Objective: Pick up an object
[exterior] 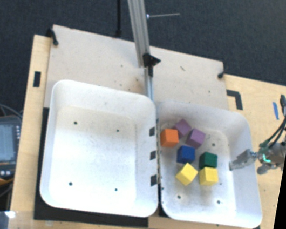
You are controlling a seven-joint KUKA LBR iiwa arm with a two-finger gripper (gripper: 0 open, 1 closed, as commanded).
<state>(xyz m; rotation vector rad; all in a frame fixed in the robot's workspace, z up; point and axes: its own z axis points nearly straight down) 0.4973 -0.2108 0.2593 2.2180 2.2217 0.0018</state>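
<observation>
Green cube [208, 160] sits nearest my pincer [240, 159], just to its left inside the right bin [241, 208]. Whether my pincer is parted or closed, I cannot tell.

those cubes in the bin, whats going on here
A robot arm is set to pick one up. Its gripper sits at the right edge of the right bin, holding nothing. The seven cubes lie clustered in that bin, the green cube and a yellow cube nearest it.
</observation>
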